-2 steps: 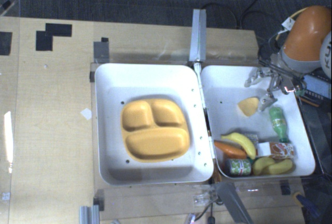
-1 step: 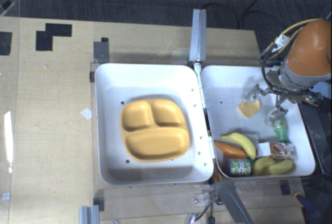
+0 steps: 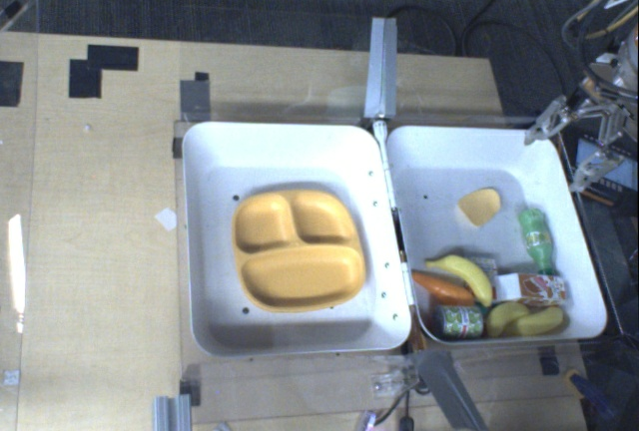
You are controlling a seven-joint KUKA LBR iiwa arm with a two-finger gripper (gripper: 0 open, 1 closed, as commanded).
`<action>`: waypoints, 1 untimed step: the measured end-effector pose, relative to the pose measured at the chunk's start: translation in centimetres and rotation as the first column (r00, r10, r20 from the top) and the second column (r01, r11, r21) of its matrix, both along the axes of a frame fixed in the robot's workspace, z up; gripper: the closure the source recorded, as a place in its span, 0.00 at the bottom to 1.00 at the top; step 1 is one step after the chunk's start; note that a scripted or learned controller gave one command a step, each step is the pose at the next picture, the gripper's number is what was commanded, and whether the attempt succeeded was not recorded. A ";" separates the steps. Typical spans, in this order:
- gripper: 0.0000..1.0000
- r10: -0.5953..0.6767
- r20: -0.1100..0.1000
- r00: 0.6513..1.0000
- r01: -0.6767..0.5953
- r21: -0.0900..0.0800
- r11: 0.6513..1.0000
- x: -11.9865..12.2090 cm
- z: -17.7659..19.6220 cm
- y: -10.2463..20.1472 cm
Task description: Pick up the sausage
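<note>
So when I looked, the gripper hung by the right bin's far right corner; couldn't tell how its jaws stood. The sausage lay in that bin's near left part, touching a banana, with a can just beside it.
</note>
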State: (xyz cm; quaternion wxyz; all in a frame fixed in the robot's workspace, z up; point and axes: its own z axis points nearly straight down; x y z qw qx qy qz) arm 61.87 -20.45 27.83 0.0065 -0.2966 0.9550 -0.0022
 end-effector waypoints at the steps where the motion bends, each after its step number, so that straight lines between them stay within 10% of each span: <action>1: 0.00 0.000 -0.001 1.000 0.000 0.000 1.000 0.0 -0.1 0.0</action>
